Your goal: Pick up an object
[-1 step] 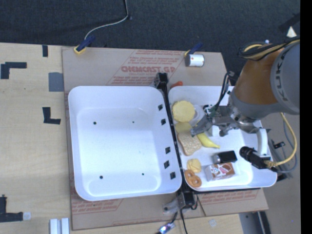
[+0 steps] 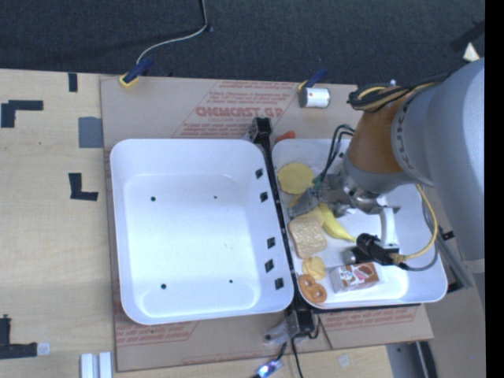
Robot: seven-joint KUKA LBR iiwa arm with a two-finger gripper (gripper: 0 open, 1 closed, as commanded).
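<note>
The right bin (image 2: 417,290) holds several small items: a round yellow disc (image 2: 293,176), a tan slice of bread (image 2: 307,234), a yellow banana-like piece (image 2: 335,225), an orange pretzel-like piece (image 2: 313,291), a small yellow piece (image 2: 313,268) and a red and white packet (image 2: 358,276). The arm reaches in from the right, its orange band (image 2: 378,140) above the wrist. My gripper (image 2: 321,198) hangs low over the bin's left part, just above the banana piece and the bread, between them and the yellow disc.
The left bin (image 2: 126,211) sits beside the right one, a black divider (image 2: 272,211) with clips between them. Both rest on a cardboard sheet (image 2: 228,109). A small white cylinder (image 2: 317,97) lies behind the right bin. Cables loop around the wrist.
</note>
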